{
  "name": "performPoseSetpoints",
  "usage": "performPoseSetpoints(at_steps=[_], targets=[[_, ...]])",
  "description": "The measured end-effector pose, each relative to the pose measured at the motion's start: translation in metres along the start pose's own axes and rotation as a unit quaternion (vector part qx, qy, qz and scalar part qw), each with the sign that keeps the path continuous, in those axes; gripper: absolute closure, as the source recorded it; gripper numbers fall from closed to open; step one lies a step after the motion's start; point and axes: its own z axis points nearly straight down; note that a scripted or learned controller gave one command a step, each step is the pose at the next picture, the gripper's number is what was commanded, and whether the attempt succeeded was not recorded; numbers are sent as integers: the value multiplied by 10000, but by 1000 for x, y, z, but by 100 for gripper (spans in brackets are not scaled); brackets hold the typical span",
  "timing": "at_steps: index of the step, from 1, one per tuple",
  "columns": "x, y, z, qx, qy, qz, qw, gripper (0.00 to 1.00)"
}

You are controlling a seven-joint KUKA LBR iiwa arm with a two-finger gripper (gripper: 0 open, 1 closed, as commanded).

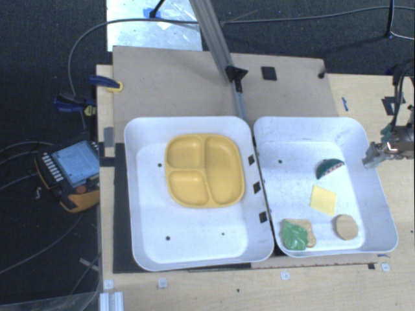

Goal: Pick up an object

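Note:
The right bin [305, 141] holds several small toy foods. A green watermelon slice [329, 168] lies at its right middle. Below it is a yellow square cheese slice [323, 199]. A green-topped toast [297, 234] rests at the bin's front, with a tan round cookie [346, 227] to its right. My gripper [378, 155] sits at the far right edge of the view, over the right bin's right rim, apart from all the objects. Nothing shows between its fingers.
The left bin [149, 238] bears a yellow divided plate [205, 171]. A grey slanted pole [217, 37] crosses the back of the bench. Clamps and a blue-screened device [72, 164] lie off the bench at left.

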Motion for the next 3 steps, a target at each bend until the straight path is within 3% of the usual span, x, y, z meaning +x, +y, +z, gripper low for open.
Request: performPoseSetpoints(at_steps=[1,3], targets=[[0,1,-9,24,8,1,10000,100],[107,16,-11,31,22,-21,10000,100]])
